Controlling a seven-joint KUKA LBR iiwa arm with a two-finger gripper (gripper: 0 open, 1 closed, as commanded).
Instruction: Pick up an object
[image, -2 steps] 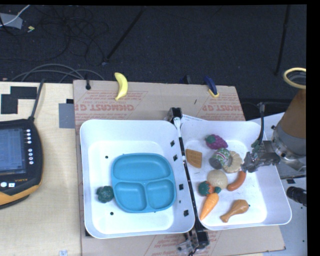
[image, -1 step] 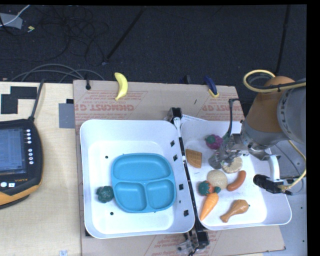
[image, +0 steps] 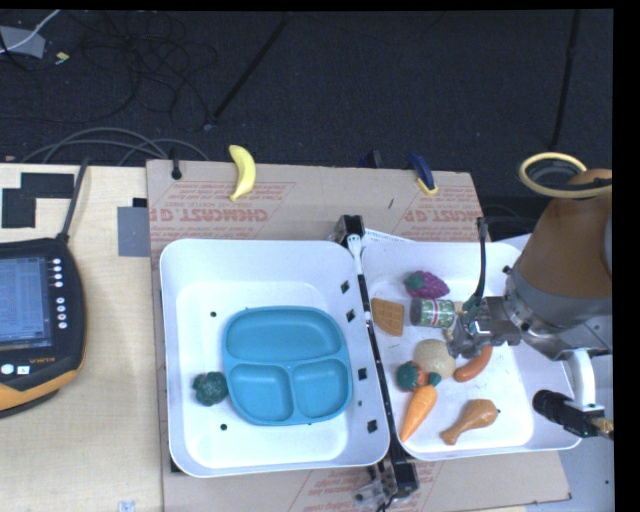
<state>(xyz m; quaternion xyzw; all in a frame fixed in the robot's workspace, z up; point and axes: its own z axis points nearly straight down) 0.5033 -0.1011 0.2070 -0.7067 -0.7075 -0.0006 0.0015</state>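
Sausage (image: 473, 365), orange-red, lies right of centre in the frame, in the right bin (image: 520, 432), touching my gripper (image: 468, 338), which sits low among crowded toys. I can't tell how wide it is. The can (image: 434, 313) and pale ball (image: 433, 355) nearby could get bumped, spoiling the grasp.

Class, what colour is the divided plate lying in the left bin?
Light blue. The divided plate shows best in the camera view, lying in the left bin.
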